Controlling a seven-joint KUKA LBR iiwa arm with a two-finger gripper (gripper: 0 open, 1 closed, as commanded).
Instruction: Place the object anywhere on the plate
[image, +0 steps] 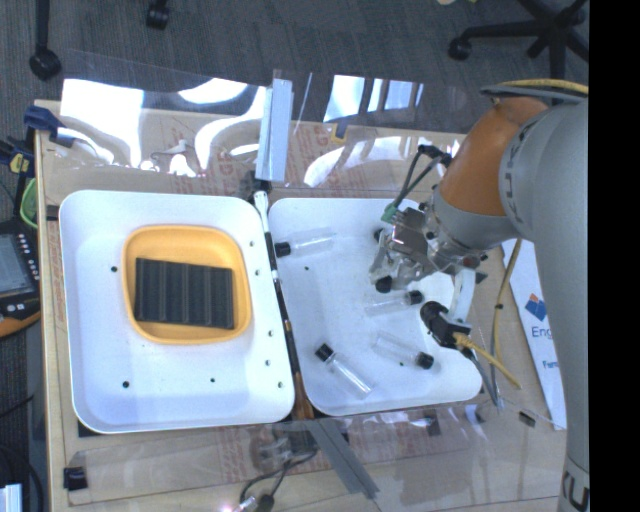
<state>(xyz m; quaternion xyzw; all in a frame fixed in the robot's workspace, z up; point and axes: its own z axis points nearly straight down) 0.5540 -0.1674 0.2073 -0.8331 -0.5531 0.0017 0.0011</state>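
Seen from above and at a slant: a wooden bench (170, 455) with two shallow white bins side by side.

In the left bin (90, 385), a yellow plate (129, 290) with rounded corners, flat on the bin floor, a little toward the far side. Inside the plate, a dark ribbed insert (185, 293) over most of its middle. Nothing else lying on the plate.

In the right bin (335, 300), several small clear vials with black caps, all on their sides and all apart from each other. One vial (303, 243) near the far left corner, close to the wall between the bins. A second vial (343, 369) near the front edge, lying at a slant. A third vial (402, 351) more to the right, also near the front. Two more black caps (383, 285) close together beside the gripper; not clear if touching it. All vials in the right bin, well apart from the plate.

From the right, the grey arm (545, 200) with its orange band (478, 175), bent over the far right part of the right bin. Gripper (399, 262) low above the bin floor there, tilted toward the left. Open or closed: not possible to tell, because of dark parts and cables around it. No vial visibly held.

Beside the right bin's right edge, a thin yellow cable (490, 361).
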